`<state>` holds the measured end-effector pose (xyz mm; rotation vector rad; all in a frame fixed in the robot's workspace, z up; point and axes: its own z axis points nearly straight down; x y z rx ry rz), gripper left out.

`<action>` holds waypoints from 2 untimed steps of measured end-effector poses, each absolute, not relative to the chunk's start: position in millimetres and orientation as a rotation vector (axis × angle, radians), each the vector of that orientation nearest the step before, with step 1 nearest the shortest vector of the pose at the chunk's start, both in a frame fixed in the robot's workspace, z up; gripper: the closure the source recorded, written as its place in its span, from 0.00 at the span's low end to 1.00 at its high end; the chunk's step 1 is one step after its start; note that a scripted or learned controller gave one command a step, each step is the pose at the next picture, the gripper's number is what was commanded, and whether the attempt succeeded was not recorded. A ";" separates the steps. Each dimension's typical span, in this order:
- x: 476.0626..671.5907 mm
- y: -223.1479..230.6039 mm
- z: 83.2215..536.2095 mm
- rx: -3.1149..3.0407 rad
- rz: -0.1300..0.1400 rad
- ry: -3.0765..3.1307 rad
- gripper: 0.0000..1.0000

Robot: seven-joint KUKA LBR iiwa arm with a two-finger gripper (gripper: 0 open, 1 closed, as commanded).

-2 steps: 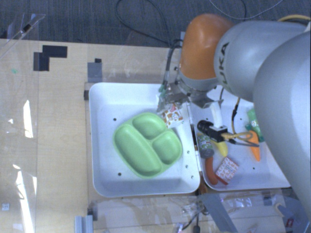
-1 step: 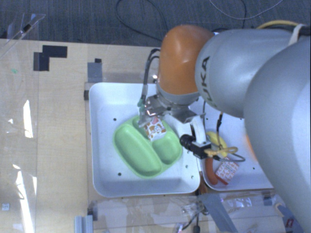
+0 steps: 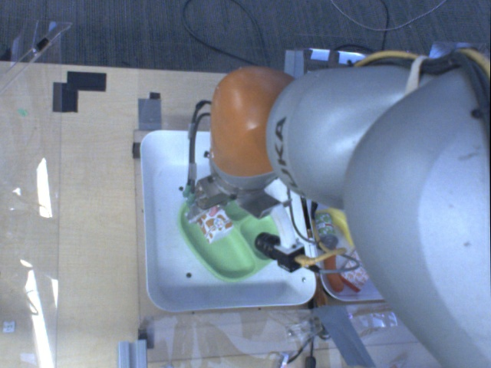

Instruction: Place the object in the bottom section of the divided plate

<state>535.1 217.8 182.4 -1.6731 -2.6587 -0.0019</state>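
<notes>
dark grey carpet (image 3: 153,14) with black cables (image 3: 230,10) behind a pale wooden bench (image 3: 69,228)

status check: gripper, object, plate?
Gripper low over the green divided plate in the left white bin. Small printed carton sits at the gripper, over the plate; grasp unclear. Arm hides most of the right bin.

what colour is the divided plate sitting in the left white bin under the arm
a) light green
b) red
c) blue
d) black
a, the divided plate in the left white bin shows a light green rim and floor below the grey arm, with a small white patterned object over its upper part.
</notes>
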 end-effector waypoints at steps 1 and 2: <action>535.5 217.2 182.7 -1.675 -0.003 -2.658 0.00; 591.8 160.3 117.1 -1.700 -0.001 -2.642 0.00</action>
